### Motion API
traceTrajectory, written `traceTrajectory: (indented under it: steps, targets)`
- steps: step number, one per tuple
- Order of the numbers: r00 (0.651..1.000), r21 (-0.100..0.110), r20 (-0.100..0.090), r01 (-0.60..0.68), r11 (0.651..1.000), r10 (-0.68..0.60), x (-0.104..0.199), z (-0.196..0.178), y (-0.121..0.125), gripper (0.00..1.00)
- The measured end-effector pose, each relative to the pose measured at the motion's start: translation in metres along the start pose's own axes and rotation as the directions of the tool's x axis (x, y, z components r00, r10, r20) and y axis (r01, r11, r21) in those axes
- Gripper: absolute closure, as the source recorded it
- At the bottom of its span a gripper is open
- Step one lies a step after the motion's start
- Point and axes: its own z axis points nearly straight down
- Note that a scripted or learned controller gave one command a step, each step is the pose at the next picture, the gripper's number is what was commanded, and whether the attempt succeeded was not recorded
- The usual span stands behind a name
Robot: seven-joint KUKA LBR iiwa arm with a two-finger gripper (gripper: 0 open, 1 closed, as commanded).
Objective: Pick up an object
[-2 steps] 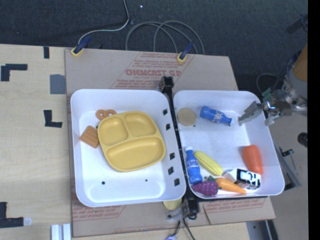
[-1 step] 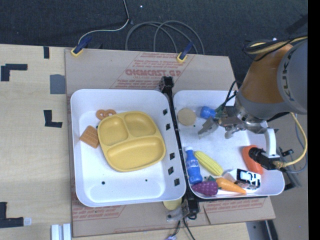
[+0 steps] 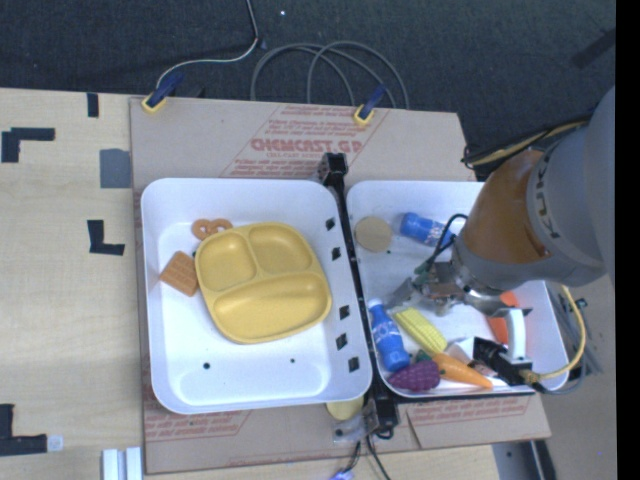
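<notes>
the right bin (image 3: pixel 540 368) holds small toy foods, likely light, hard and slick: corn (image 3: pixel 420 329), a carrot (image 3: pixel 462 371), purple grapes (image 3: pixel 415 376), a blue bottle (image 3: pixel 386 335). the corn's middle looks the easiest hold. the gripper (image 3: pixel 437 286) hovers just above it; the arm hides its tips, so its state can't be told.

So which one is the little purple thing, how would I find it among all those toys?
Look at the right-hand white bin, the one that the grey arm reaches into. Go to its near edge, at the left corner by the divider between the bins. There lie the purple grapes, a bumpy cluster just below the yellow corn, beside the orange carrot; nothing else there is purple.
</notes>
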Motion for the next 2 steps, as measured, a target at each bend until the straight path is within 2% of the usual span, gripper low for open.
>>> traceTrajectory:
  steps: [1, 2]
  targets:
    - [1.0, -0.003, -0.001, 0.003, 1.0, -0.003, 0.001, -0.013, 0.002, 1.0]
    - [1.0, -0.019, -0.002, 0.016, 1.0, -0.016, 0.108, -0.099, 0.073, 1.0]
